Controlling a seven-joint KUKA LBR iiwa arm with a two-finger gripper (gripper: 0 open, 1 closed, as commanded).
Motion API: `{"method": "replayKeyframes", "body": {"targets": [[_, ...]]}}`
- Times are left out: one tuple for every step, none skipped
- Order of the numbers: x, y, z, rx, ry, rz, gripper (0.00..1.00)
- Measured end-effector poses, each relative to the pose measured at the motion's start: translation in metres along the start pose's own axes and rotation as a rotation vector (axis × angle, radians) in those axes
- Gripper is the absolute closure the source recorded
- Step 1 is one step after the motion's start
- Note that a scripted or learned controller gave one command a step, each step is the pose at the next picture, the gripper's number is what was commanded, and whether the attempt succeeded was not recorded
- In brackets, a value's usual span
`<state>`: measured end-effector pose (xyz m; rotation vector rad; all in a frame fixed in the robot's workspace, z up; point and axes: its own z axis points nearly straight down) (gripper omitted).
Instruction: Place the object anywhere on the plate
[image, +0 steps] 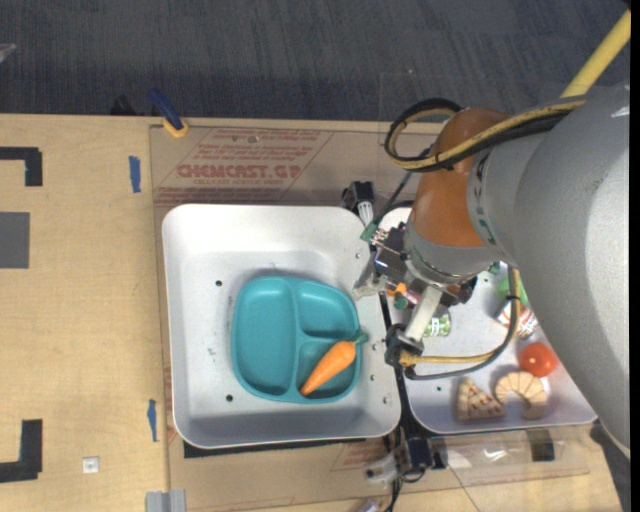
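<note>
We see the carrot (330, 368) lying on the teal plate (265, 340), left of our end effector (405, 345); its finger state we cannot tell.

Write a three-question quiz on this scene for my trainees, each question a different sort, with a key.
1. True or false: the carrot lies on the plate.
2. Which bin holds the plate? A. left bin B. right bin
3. Fill in: the plate's colour is ____.

Key: 1 true; 2 A; 3 teal.
</note>
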<state>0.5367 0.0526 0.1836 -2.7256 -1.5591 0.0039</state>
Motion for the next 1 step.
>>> {"method": "replayKeyframes", "body": {"targets": [[0.0,0.0,0.0,0.0,0.0,0.0,0.0]]}}
